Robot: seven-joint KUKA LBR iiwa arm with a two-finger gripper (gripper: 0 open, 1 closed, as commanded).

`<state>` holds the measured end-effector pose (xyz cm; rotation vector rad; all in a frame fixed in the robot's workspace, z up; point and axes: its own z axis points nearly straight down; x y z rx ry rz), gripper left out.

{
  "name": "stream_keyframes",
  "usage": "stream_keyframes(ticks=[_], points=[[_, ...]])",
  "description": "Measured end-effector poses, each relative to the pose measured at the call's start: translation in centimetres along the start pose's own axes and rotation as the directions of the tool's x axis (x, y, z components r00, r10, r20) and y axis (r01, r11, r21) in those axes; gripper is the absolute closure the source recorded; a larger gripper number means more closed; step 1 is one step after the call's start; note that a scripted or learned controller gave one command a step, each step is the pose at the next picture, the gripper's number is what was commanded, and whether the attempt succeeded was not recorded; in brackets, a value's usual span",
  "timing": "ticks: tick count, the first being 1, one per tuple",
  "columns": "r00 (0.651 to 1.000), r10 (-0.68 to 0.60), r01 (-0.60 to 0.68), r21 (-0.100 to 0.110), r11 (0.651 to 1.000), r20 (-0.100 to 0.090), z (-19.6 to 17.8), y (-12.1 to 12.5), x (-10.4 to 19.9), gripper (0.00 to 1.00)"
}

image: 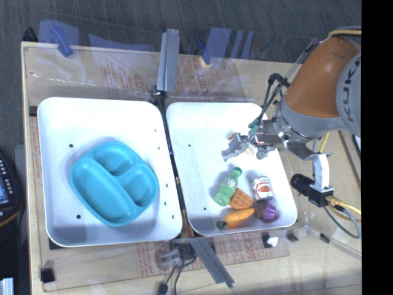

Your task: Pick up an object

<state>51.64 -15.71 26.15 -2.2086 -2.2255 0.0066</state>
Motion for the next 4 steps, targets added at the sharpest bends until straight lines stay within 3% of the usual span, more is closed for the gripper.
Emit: stream_keyframes(ticks=[1, 2, 3, 4], points=[[1.0, 0.001, -0.001, 0.0, 1.0, -0.001, 11.3, -3.7, -3.1, 0.0], [1.0, -0.001, 0.001, -0.004, 1.0, -0.001, 17.2, -2.9, -1.3, 0.0], [1.0, -0.006, 0.006, -0.003, 1.0, 0.0, 16.4, -2.8, -1.3, 1.0], [1.0, -0.001, 0.001, -0.004, 1.0, 0.0, 9.3, 0.4, -5.4, 1.0]])
